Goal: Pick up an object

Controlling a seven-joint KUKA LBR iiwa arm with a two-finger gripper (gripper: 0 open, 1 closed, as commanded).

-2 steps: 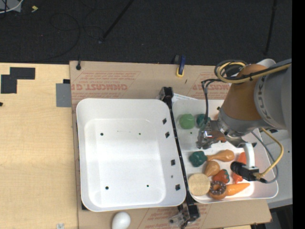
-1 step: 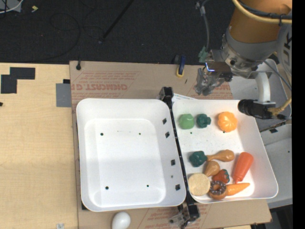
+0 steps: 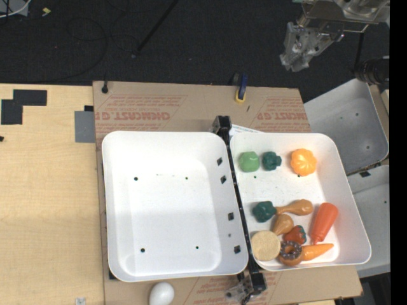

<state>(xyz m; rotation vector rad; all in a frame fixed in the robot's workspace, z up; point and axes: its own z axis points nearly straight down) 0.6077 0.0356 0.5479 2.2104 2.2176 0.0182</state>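
Observation:
My gripper (image 3: 299, 51) hangs high at the top right, well above and behind the right bin (image 3: 346, 170), with nothing visible between its fingers. In that bin lie a light green piece (image 3: 248, 162), a dark green piece (image 3: 271, 161) and an orange pumpkin-like piece (image 3: 303, 161) along the far side. Nearer the front sit a dark green broccoli-like piece (image 3: 263, 210), a tan drumstick (image 3: 297, 207), a red-orange carrot (image 3: 324, 222), a round beige cookie (image 3: 265, 245), a small doughnut (image 3: 290, 251) and an orange carrot (image 3: 315, 251).
The left bin (image 3: 117, 202) stands beside the right one, joined by black clips (image 3: 230, 216). A white ball (image 3: 161, 293) lies on the cardboard in front of the left bin. A blue-and-yellow clamp (image 3: 240, 89) grips the cardboard's far edge. A grey metal plate (image 3: 356, 116) lies at right.

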